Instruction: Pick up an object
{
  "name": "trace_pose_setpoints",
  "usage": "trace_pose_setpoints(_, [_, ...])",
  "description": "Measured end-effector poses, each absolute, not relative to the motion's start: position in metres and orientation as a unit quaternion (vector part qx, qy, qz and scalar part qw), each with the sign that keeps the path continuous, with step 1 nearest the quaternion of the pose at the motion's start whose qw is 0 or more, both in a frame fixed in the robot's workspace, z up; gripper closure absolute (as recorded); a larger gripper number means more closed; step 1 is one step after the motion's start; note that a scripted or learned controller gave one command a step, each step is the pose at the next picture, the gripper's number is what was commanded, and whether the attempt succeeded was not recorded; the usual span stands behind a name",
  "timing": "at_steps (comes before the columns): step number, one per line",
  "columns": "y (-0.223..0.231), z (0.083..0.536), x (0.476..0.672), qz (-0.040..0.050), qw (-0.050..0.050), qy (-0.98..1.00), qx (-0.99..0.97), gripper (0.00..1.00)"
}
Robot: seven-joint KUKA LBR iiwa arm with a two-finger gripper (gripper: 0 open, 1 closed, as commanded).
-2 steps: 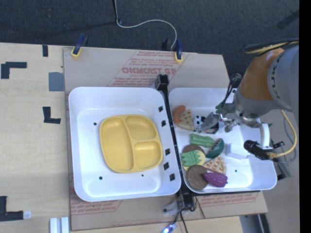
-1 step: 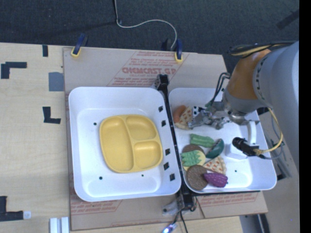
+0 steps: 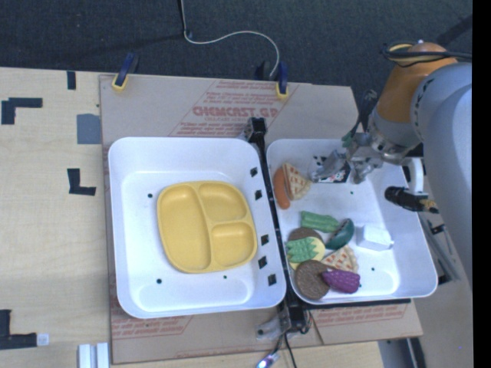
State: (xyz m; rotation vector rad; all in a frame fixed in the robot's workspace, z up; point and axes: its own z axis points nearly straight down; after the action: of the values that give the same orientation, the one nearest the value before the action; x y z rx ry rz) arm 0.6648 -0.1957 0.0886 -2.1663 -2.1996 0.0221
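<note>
The gripper [image 3: 335,168] hung over the far part of the right bin [image 3: 406,282], its fingers apart with nothing between them. The toy food [image 3: 322,251] lay heaped in the near half of that bin, a waffle piece [image 3: 294,181] just beside the gripper. Nothing was lifted; the grasp remained to be done

Two white bins [image 3: 123,228], one yellow divided plate [image 3: 205,225], and roughly nine toy food pieces [image 3: 322,248].

Divided tray [image 3: 205,225] in left bin [image 3: 123,159]; toy foods [image 3: 322,248] in right bin [image 3: 403,271].
</note>
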Motion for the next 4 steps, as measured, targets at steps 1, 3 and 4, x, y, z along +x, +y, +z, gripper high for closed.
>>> trace_pose_setpoints(1, [-0.225, 0.086, 0.580, -0.0001, -0.001, -0.706, -0.708, 0.00])
trace_pose_setpoints(3, [-0.191, 0.096, 0.531, 0.0002, -0.003, -0.707, -0.707, 1.00])
trace_pose_setpoints(4, [-0.124, 0.085, 0.543, -0.0003, -0.001, -0.709, -0.705, 1.00])
